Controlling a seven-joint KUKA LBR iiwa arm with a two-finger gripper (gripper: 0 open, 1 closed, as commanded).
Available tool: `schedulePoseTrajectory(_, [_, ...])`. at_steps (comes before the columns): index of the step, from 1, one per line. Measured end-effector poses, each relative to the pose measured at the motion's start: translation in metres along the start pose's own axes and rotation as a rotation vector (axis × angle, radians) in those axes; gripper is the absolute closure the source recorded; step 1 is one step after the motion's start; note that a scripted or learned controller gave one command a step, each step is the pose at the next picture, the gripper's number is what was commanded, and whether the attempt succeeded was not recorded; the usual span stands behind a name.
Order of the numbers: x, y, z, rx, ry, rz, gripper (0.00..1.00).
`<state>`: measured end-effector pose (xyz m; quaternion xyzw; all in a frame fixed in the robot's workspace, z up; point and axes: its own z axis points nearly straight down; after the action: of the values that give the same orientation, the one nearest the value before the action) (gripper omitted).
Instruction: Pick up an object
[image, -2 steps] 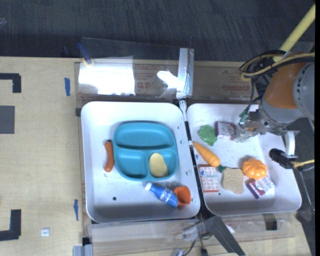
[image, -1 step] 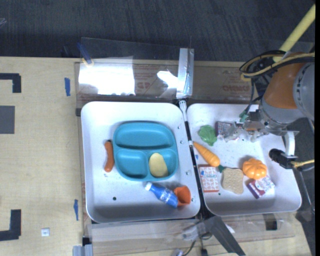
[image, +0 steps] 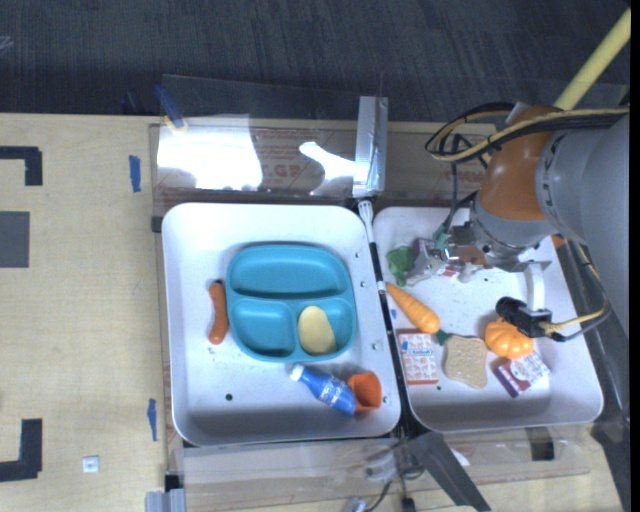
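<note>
My gripper (image: 443, 256) is down in the back left part of the right bin (image: 575, 400), right beside a green leafy toy (image: 401, 262). I cannot see anything held in it. In front of it lie an orange carrot (image: 414, 308), a slice of bread (image: 465, 362), a printed red and white card (image: 418, 358), an orange pepper-like toy (image: 508, 340) and a small red packet (image: 522, 374).
The left bin (image: 190, 330) holds a blue divided tray (image: 290, 270) with a yellow lump (image: 316, 330) in its front right compartment. An orange-red sausage (image: 217, 312) lies left of the tray. A blue bottle (image: 326, 388) and an orange cup (image: 367, 388) lie in front.
</note>
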<state>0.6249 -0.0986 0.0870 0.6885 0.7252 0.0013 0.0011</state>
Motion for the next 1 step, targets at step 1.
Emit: schedulePoseTrajectory(1, [0.0255,0.0160,-0.0996,-0.002,-0.001,-0.092,0.00])
